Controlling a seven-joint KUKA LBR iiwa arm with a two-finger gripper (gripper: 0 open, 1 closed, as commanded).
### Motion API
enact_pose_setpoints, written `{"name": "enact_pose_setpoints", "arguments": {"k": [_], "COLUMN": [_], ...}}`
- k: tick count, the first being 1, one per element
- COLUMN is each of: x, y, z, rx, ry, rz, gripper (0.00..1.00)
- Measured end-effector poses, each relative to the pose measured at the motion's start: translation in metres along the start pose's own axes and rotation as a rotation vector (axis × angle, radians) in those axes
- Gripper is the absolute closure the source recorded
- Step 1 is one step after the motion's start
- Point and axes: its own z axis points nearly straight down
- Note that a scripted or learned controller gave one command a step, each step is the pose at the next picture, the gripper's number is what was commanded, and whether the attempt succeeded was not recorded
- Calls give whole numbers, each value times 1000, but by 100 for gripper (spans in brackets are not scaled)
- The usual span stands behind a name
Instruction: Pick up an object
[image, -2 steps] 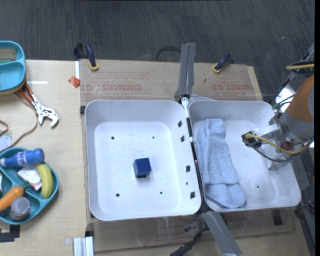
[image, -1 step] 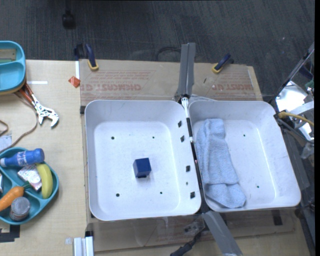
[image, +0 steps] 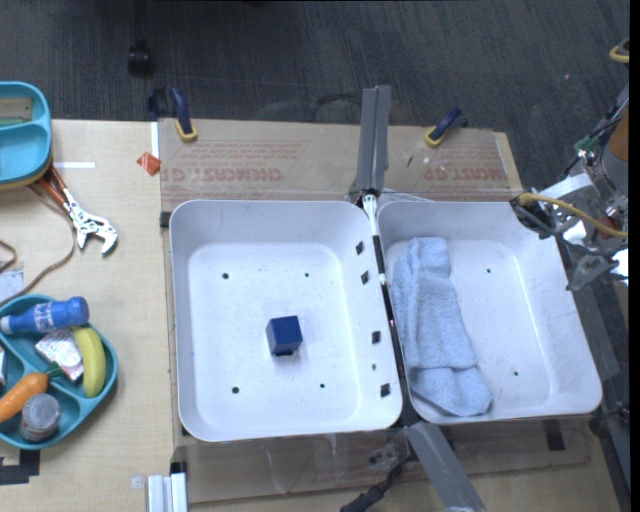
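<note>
Setting: dark carpeted floor (image: 300, 50) at the far side; a pale wooden counter (image: 110, 180) carrying two shallow white bins side by side on brown cardboard (image: 270, 160).

Far left edge: light blue tray (image: 20, 125), partly cut off. Beside it, an adjustable wrench (image: 88, 225) lying flat on the counter.

Near left: round blue divided plate (image: 100, 385) holding a blue-capped bottle (image: 42, 317), a banana (image: 92, 360), a carrot (image: 20, 395) and a small can (image: 38, 415).

Left bin (image: 200, 260): one small dark blue cube (image: 285, 335), lying a little near of centre, apart from every wall.

Right bin (image: 545, 330): a light blue towel (image: 435, 325), bunched lengthwise along the bin's left side.

Far right edge: arm (image: 600, 200) with cabling, just beyond the right bin's far right corner. Whether the fingers are open or closed cannot be told; nothing is seen held.
</note>
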Motion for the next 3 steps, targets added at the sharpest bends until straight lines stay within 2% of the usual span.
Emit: {"name": "enact_pose_setpoints", "arguments": {"k": [1,2,3], "x": [0,31,57], "y": [0,-59,-43], "z": [-8,-29,47], "rx": [0,0,0], "ry": [-3,2,-1], "rz": [-4,-48,1], "gripper": [100,100,100]}}
